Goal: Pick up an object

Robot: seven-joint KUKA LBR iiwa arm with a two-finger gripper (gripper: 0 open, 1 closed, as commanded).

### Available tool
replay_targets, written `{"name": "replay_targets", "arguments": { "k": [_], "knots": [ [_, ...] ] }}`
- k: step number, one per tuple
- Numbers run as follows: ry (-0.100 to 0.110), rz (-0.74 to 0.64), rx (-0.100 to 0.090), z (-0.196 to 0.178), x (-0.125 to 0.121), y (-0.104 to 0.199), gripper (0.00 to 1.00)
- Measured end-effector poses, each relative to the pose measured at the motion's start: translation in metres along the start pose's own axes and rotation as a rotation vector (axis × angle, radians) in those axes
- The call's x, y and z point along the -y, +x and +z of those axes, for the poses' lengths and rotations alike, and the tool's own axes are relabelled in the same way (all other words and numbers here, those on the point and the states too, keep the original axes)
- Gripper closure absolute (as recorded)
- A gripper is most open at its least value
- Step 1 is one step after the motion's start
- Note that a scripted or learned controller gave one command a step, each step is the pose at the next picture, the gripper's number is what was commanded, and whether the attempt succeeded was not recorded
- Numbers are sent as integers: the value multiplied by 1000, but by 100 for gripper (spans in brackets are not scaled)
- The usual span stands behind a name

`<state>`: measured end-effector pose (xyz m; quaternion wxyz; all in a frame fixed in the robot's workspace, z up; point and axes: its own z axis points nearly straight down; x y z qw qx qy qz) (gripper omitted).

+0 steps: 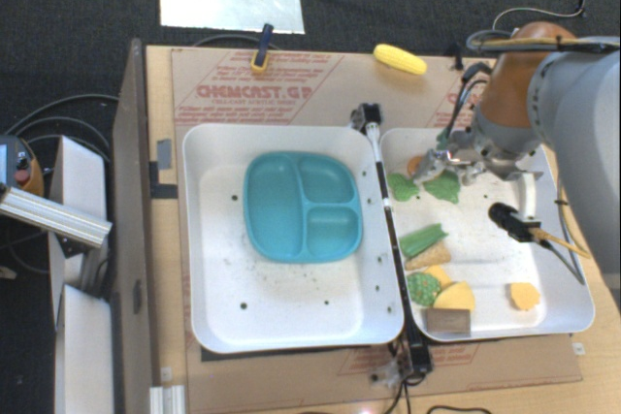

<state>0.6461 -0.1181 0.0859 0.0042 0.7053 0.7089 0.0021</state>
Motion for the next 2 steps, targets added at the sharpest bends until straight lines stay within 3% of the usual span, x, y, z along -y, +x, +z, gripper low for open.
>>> {"name": "replay_targets", "arguments": {
  "k": [1,2],
  "knots": [
    [4,-4,-5,0,-25,38,0],
    [2,-3,-1,-11,-25,35,100]
  ]
}}
